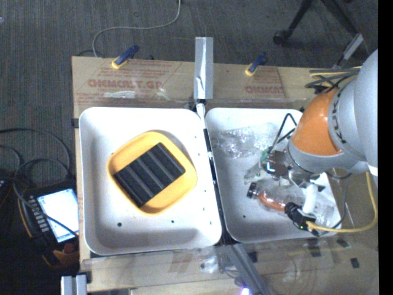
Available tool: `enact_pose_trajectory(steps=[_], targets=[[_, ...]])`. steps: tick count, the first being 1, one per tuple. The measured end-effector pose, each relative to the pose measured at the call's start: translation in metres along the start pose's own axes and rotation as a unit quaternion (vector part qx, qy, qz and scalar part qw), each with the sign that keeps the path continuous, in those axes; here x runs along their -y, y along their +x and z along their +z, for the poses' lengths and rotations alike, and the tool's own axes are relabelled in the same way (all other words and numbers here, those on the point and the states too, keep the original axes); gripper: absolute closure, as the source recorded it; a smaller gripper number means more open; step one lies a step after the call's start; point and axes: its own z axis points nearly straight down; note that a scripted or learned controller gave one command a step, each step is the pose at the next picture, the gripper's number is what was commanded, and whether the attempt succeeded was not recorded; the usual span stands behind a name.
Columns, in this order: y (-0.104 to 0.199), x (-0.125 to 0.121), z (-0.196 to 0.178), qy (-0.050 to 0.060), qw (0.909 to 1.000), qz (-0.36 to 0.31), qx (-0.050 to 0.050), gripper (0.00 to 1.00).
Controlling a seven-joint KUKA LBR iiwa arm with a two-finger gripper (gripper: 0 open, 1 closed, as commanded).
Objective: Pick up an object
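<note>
Overhead slanted view of two white bins side by side. The grey arm [362,121] with its orange band [316,131] reaches in from the right, its bulk covering the right bin's [233,220] far right corner. The claw [279,177] sits low over that bin, mostly hidden beneath the wrist; whether it is spread or closed, or has hold of anything, cannot be told. Just below the claw lies a small copper-coloured cylinder with a dark end [265,197], partly obscured. Just left and above the claw is crinkled clear plastic [242,141], hard to make out. Well to the claw's left, in the left bin [98,226], rests a yellow tray with black ridged insert [152,171].
</note>
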Motion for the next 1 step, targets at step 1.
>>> enact_pose_trajectory(steps=[1], targets=[[0.0117,0.0123,0.0017,-0.011,0.9944,-0.105,0.003,0.00]])
